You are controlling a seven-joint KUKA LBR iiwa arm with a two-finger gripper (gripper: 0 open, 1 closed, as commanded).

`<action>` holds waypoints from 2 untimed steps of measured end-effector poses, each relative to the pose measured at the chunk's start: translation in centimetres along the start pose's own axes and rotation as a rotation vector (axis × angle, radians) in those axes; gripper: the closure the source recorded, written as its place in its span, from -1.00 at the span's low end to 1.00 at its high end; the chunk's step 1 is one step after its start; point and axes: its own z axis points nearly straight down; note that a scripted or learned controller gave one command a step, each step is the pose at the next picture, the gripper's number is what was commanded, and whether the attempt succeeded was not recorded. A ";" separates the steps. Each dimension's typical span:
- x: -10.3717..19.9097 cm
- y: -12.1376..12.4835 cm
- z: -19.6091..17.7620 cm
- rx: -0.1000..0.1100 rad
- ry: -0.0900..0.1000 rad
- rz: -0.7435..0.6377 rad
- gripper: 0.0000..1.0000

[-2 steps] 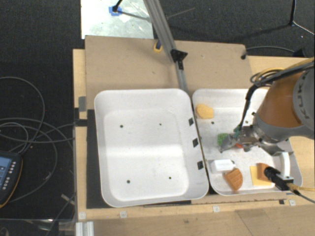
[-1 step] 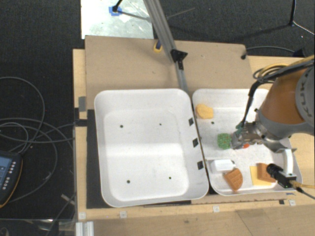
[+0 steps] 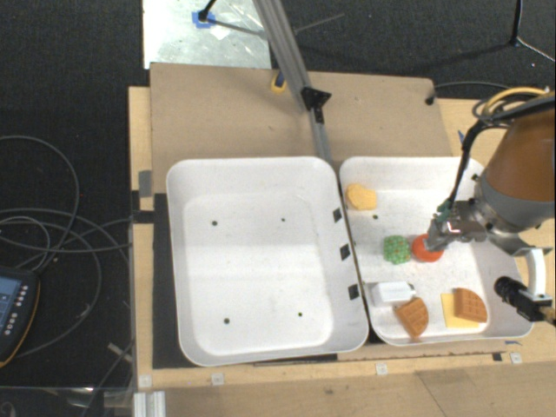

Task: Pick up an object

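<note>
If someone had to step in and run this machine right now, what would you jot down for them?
Pincer: low in the right bin, right at the orange-red round object; whether it grips it cannot be told.
Right bin also holds: green knobbly ball beside the orange-red one, yellow lump at the back, small white block, brown wedge and a yellow and brown piece at the front.
Left bin: beside the right one.
Done: nothing visibly lifted.
Left: grasp one object and raise it.
</note>
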 end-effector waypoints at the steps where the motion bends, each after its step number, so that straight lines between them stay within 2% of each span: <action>1: 0.5 0.4 -6.3 -0.002 0.000 -0.003 1.00; 2: 0.4 0.6 -9.4 0.002 0.001 -0.003 1.00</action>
